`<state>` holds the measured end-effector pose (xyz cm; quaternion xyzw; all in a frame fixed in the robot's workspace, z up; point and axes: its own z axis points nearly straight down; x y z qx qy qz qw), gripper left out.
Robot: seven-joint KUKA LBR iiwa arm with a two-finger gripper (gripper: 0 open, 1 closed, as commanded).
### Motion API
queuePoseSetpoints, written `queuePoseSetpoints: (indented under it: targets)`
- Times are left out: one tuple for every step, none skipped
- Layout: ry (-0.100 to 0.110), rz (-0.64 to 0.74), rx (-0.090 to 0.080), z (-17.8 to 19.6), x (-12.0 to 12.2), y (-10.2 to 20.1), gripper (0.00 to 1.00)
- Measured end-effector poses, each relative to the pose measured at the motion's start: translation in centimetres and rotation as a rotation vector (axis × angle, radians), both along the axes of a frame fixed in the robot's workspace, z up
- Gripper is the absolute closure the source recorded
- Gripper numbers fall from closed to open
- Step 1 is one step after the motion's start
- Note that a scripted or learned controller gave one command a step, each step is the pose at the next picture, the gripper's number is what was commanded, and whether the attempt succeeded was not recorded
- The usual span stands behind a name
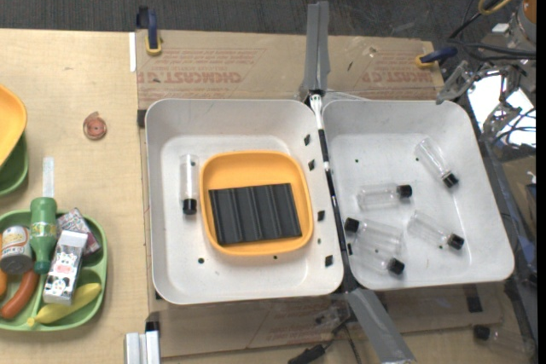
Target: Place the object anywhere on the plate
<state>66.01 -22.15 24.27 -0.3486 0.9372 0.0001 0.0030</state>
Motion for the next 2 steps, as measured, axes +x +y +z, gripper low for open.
queuePoseSetpoints:
  targets:
    - [-0.002, 0.315, -0.001, -0.02, 0.01, 0.03, 0.0]
    - [-0.001, 0.549, -0.001, 0.54, 0.0, 0.05, 0.0]
